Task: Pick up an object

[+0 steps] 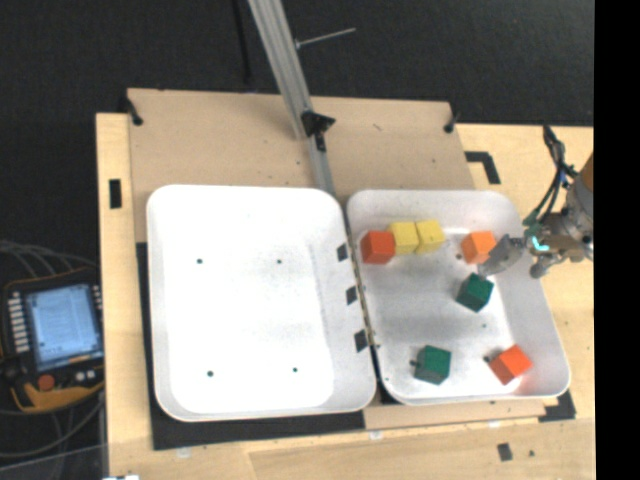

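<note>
Matt wood, smooth white plastic, painted blocks

The surface [280,133] looks like pale, matt wood board. Both bins, left [165,298] and right [535,313], are smooth white plastic with a faint sheen. The blocks, such as the orange one [378,247], look matt. A metal rail [280,43] has a dull grey shine.

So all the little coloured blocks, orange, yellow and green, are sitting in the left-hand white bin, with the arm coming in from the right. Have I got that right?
Not quite: the camera view shows the small orange, yellow and green blocks in the right-hand shallow white bin, not the left-hand white bin. The rest stands: the gripper reaches in from the right.
</note>
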Robot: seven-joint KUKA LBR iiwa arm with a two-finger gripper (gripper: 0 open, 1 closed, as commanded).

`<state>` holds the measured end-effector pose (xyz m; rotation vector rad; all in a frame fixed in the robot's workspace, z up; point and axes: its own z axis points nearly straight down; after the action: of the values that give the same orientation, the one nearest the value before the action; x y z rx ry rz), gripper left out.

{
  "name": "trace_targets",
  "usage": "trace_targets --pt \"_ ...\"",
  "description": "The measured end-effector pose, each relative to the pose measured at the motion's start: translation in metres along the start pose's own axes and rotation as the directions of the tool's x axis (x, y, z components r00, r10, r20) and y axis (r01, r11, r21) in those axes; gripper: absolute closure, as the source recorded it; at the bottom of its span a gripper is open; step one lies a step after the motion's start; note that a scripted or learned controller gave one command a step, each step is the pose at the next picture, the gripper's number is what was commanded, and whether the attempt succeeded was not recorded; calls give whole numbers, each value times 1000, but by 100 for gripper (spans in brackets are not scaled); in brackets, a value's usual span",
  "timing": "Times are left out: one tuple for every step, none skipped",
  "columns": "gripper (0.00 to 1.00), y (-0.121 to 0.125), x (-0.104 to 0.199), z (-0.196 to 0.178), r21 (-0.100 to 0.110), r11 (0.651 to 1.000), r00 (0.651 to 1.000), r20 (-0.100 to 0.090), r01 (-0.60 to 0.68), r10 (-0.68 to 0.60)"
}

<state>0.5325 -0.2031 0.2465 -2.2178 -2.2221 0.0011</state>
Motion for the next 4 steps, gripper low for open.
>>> trace_targets --pt "0 1 0 -2 -4 1000 1000 1 0 0" --pt "0 4 4 42 1 1000 1000 2 -3 3" --pt "0 13 6 92 1 1000 1000 2 -5 5" --pt "0 13 3 143 -2 1000 1000 5 -5 5"
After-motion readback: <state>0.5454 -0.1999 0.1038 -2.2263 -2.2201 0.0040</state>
